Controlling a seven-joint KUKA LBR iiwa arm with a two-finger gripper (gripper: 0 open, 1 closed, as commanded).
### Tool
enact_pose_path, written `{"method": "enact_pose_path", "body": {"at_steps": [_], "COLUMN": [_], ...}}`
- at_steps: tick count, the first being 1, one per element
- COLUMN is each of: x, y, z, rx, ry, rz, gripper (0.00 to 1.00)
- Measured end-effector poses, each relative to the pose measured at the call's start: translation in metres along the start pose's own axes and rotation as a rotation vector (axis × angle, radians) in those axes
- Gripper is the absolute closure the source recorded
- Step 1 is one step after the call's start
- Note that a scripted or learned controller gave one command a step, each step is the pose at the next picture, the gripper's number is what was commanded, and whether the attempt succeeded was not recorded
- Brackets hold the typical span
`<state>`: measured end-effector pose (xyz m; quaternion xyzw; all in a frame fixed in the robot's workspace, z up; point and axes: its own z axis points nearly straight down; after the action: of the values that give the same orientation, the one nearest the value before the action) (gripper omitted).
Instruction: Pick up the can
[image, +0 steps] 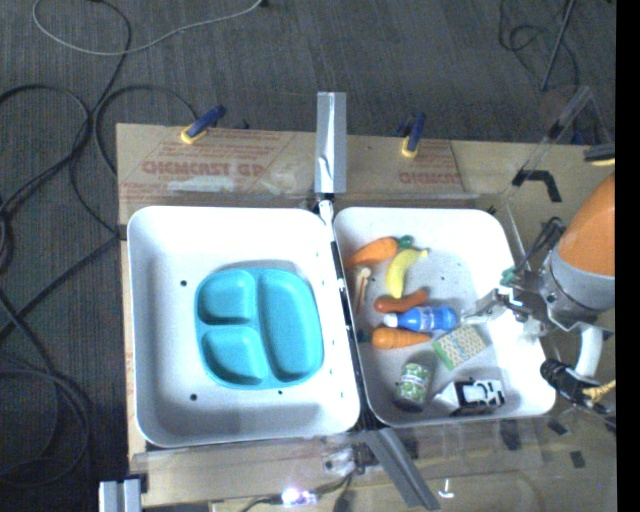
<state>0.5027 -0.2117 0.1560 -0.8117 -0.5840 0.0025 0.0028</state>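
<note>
Can (412, 384): small, green-labelled, standing or tipped in the near part of the right bin (520, 262), just beside a green-patterned packet (460, 345) and a black-and-white item (480, 393), with a carrot (402, 339) and blue bottle (428, 320) just behind. Gripper (497, 303): hovering over the bin's right side, well apart from the can, whether apart or together I cannot tell. Risk, as I judge it: the can sits close to the near wall and hemmed by neighbours, so a descent may snag the packet or nudge the can against the rim; open room lies mainly above and to the can's left.
</note>
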Motion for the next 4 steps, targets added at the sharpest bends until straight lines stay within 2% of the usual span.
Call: {"method": "enact_pose_path", "body": {"at_steps": [1, 2, 3, 4], "x": [0.024, 0.03, 0.03, 0.003], "y": [0.062, 0.036, 0.036, 0.013], "z": [0.007, 0.021, 0.021, -0.009], "rx": [0.0, -0.001, -0.001, -0.002], "ry": [0.001, 0.001, 0.001, 0.001], "rz": [-0.013, -0.32, -0.32, -0.132], "gripper": [0.0, 0.0, 0.0, 0.0]}}
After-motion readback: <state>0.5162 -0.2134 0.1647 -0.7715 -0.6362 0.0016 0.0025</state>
